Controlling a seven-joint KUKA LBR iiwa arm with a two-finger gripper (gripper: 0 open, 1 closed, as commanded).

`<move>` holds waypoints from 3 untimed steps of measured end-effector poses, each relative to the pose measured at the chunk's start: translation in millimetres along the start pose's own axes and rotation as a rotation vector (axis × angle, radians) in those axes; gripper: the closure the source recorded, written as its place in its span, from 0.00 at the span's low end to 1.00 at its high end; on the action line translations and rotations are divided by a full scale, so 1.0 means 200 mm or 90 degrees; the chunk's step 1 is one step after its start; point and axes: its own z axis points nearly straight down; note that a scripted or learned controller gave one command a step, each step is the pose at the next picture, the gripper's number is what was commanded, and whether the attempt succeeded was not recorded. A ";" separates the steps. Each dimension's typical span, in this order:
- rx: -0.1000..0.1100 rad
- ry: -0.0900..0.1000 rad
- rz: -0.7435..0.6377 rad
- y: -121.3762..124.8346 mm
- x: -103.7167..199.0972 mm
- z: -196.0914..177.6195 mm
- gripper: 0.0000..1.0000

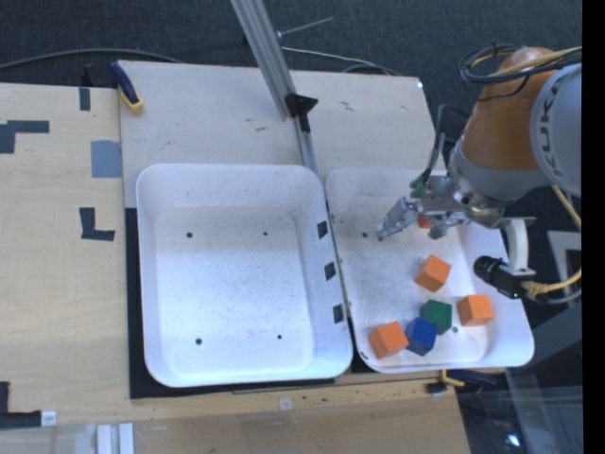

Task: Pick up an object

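So the gripper [408,214] is hovering over the upper part of the right bin [364,282], reaching in from the right side. The finger I can make out angles down and to the left, but whether the jaws are spread or pinched, I honestly can't tell from this angle. There's a little flash of orange-red right at the wrist side that might be a block, too hidden to call.

The nearest obvious target is the orange cube [433,273], sitting below the gripper and a bit to its right, apart from it, nothing between them. It's roughly square so no real long axis to line up with, though it's turned a little.

Further below the gripper there's a cluster: green cube [437,313], blue cube [422,335] touching it, another orange cube [388,339] beside the blue one, and a third orange cube [475,308] off to the right.

Left bin [151,253], well off to the gripper's left, just has specks.

My guess: the lone cube is easiest.
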 end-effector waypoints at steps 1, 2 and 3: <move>0.001 -0.003 0.005 -0.09 -0.37 0.02 0.00; -0.003 0.000 0.003 -0.10 -0.59 0.64 0.00; -0.001 0.000 -0.001 0.03 -0.52 0.65 0.00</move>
